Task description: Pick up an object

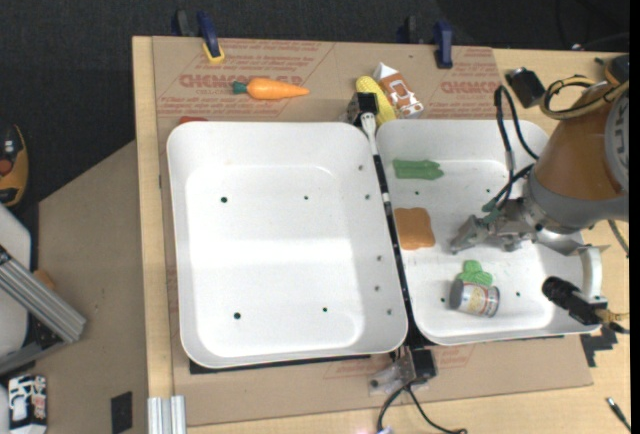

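Gripper (470, 234) low in right bin (520, 322), jaws look parted, nothing held. Toast (414, 228) just beside: looks light, flat, maybe soft, so pinch across short edges. Can (473, 298) nearby, likely rolls.

- We see a bench (330, 72) of brown board carrying two white bins: one (455, 322) under the end effector (470, 234), one (200, 152) beyond its fingertips.
- A toy carrot (272, 90) lies on the board, well apart from the end effector.
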`<act>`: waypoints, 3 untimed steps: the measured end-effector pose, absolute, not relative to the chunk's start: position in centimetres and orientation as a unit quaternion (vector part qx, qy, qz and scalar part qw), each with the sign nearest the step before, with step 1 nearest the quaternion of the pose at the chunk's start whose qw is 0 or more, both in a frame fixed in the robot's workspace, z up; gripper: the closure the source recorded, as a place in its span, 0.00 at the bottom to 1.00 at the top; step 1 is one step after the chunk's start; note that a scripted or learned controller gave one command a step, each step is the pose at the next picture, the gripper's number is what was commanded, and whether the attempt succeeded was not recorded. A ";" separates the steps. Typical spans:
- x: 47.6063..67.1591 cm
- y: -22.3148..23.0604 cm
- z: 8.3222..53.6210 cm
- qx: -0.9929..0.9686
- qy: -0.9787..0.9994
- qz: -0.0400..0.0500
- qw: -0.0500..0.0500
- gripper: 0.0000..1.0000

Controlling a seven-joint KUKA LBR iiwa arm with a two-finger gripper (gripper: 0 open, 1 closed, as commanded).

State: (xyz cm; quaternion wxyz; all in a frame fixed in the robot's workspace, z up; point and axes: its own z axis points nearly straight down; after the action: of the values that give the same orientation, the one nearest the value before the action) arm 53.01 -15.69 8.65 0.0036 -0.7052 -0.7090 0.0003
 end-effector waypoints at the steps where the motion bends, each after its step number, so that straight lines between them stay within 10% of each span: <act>1: 59.6 -10.8 8.5 -0.705 -0.710 -0.002 -0.002 0.00; 2: 66.2 -4.6 19.1 -0.705 -0.710 -0.004 -0.005 0.00; 3: 66.8 1.5 22.1 -0.705 -0.709 -0.003 -0.002 0.00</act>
State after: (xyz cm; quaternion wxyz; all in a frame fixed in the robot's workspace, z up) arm 66.76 1.53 22.09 -0.0017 -0.7050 -0.7092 -0.0027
